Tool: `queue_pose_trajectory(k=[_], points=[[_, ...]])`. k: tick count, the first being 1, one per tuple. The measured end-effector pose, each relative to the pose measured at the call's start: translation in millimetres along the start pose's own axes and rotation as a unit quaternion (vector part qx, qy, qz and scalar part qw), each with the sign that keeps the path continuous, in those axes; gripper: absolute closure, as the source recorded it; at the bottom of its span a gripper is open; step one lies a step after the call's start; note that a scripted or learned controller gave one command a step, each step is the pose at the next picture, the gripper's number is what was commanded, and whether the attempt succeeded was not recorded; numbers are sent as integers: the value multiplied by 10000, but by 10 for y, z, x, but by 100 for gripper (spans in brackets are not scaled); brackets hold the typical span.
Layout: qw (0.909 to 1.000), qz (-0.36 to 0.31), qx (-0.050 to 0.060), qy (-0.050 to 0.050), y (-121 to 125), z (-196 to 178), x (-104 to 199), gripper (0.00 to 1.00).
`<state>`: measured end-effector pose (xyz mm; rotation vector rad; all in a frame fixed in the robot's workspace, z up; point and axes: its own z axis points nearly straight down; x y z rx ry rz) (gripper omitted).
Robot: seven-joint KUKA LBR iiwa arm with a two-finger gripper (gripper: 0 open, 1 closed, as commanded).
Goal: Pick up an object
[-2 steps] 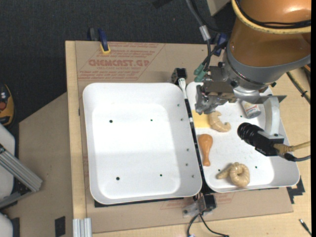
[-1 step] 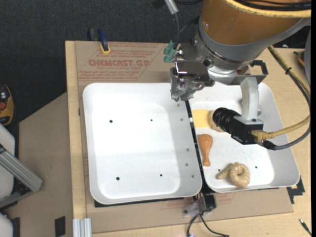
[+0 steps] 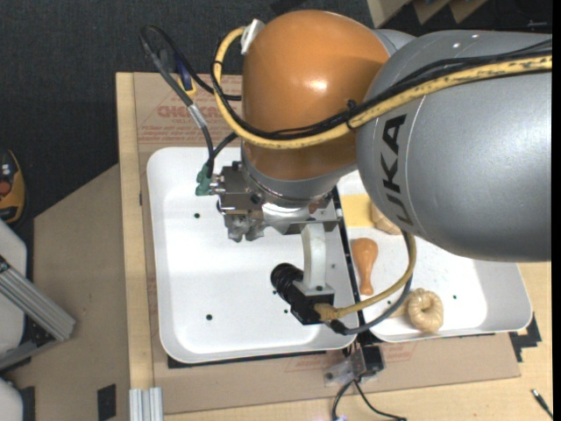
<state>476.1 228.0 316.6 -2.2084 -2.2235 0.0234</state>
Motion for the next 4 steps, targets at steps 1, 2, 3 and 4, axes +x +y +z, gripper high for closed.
queue_pose_trajectory(k=[1,2,3,4], points=[[9998,26,-172,72,13,-1665,-45,100],[9999,25,-122,46,-4,-2228,-47,100],[10000,42,-4,-10,1,-777,-56,100],[9998,24,-164,68,-4,-2274,-49,100]])
